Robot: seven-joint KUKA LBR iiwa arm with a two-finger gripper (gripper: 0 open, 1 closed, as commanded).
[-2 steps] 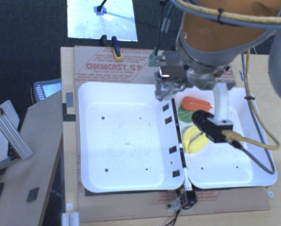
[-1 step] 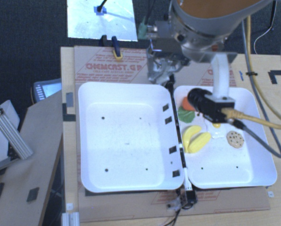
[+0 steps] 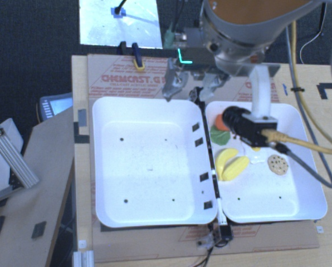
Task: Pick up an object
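1. Left bin (image 3: 149, 216): nearest to you on the left, a shallow white tray with a few dark specks on its floor. Nothing here for you to pick.

2. Right bin (image 3: 277, 207): touching the left bin along a shared divider fitted with dark clips. All the candidate objects lie in its upper half.

3. Banana (image 3: 232, 164): two yellow pieces lying side by side, just beside the divider. It sits apart from the other items and looks, by my judgement, the easiest target.

4. Cookie (image 3: 277, 164): a small tan disc to the right of the banana, close to the yellow cable (image 3: 308, 144) that crosses the bin. Flat and low, so likely hard to grip.

5. Red and green item (image 3: 220, 132): small, at the bin's upper left corner, partly covered by a black cylindrical fitting (image 3: 241, 124) carried on the arm. You cannot tell its exact form.

6. Gripper (image 3: 189, 88): above the far rim, over the divider between the bins, clear of every object. Its fingers hang spread with visible space between them, holding nothing.

7. Cardboard sheet (image 3: 127, 78): beneath the bins, printed in red.

Step in hand: approach, no object taken yet. The next move calls for you to shift the gripper toward you and to the right, over the chosen item, align the fingers across its narrow side, then descend.
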